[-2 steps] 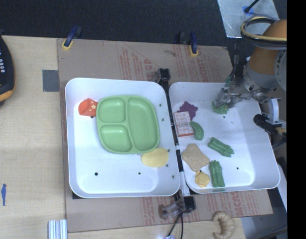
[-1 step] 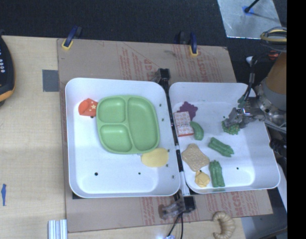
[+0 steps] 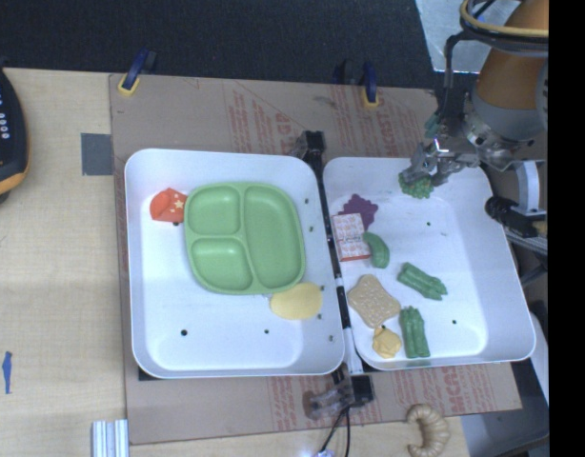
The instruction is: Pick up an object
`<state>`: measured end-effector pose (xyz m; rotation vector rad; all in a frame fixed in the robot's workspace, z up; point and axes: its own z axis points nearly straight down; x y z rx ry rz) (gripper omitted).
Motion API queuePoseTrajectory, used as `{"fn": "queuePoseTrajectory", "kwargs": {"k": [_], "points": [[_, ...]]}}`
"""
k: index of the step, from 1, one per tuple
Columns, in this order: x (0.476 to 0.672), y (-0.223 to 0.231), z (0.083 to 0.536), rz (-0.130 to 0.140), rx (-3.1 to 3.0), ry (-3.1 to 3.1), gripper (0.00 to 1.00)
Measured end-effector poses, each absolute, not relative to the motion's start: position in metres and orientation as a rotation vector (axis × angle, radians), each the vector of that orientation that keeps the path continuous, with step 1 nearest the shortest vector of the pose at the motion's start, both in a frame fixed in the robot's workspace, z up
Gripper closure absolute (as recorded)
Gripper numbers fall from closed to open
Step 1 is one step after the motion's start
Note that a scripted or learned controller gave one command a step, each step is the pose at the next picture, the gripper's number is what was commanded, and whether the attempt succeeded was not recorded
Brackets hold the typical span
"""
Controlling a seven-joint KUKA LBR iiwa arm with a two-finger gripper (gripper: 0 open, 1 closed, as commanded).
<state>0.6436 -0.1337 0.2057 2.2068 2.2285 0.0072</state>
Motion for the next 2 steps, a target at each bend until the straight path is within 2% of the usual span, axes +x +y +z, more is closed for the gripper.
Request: {"fn": "queuePoseTrajectory", "kwargs": {"k": [1, 2], "points": [[0.612, -0.069, 0.219, -0.005, 2.214, 2.236, 1.0], [0.551, -0.027, 0.231, -0.009, 2.217, 2.236, 1.0]]}}
